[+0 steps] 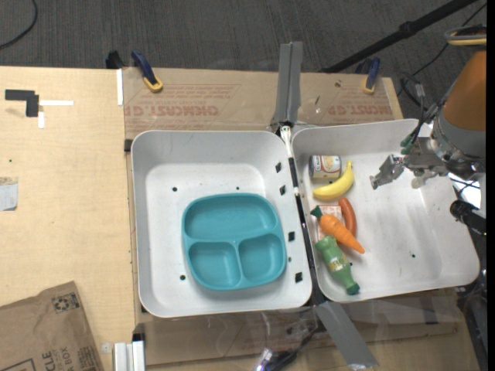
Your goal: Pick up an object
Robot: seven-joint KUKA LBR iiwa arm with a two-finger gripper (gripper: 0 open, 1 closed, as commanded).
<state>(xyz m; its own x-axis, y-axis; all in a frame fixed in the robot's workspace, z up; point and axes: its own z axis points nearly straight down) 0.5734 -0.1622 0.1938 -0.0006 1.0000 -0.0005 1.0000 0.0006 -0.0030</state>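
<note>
Two shallow white bins sit side by side on the bench. Left bin point(155, 207) holds a teal divided plate point(234, 240), three compartments, lying flat near the bin's middle.

Right bin point(433, 246) has all the small stuff bunched along its left wall: a small can/jar w/ label point(326, 165) at the top, a yellow banana point(338, 184) just below & touching it, then a red-orange sausage-like piece point(349, 214), an orange carrot point(339, 230) lying diagonally across it, and a green bottle point(336, 263) lowest, pointing toward the bin's bottom edge. Carrot overlaps the bottle's top end.

The arm point(468, 107) comes in from the right, orange band visible at upper right. The gripper point(389, 171) hangs over the upper part of the right bin, fingers pointing left toward the pile. Nothing sits btwn the fingers; they look slightly parted, so the claw reads as open & empty. Nearest item is the banana, to the claw's left, apart from it, w/ bare bin floor in the gap. Carrot, sausage piece & bottle lie farther down-left.
</note>
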